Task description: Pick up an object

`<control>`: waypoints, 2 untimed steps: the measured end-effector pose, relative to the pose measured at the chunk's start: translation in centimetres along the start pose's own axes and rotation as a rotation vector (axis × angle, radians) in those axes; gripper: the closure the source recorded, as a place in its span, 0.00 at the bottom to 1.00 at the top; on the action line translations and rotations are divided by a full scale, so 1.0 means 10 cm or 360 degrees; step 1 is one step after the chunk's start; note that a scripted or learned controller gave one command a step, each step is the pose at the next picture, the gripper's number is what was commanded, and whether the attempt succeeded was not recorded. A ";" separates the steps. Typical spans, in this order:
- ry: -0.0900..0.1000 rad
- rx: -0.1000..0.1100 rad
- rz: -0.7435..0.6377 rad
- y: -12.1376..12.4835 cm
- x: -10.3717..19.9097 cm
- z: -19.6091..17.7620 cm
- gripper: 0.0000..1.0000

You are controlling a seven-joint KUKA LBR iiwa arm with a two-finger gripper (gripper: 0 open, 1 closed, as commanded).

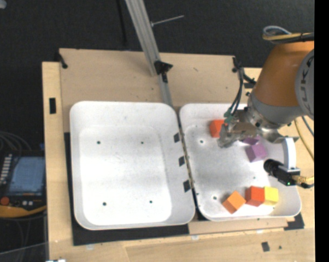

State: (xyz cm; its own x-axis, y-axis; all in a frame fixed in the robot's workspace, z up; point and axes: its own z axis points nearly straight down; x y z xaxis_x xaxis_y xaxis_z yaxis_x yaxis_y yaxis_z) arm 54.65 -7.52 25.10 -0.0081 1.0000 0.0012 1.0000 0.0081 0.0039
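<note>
Orange block (216, 128) touches claw (228, 137) near bin's (208, 113) far rim.

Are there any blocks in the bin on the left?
No, the left bin holds no blocks; the orange, red, yellow and purple blocks all lie in the right bin.
</note>
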 end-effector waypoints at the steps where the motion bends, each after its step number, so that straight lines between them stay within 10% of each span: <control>1: 0.0000 0.0005 0.0001 0.01 0.53 0.11 1.00; 2: 0.0001 0.0009 0.0000 0.05 1.09 0.20 1.00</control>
State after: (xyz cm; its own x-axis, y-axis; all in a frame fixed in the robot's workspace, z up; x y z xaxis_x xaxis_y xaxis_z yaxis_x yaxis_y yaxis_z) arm 55.04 3.43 23.07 -0.0078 1.0000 0.0016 1.0000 0.0078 -0.0020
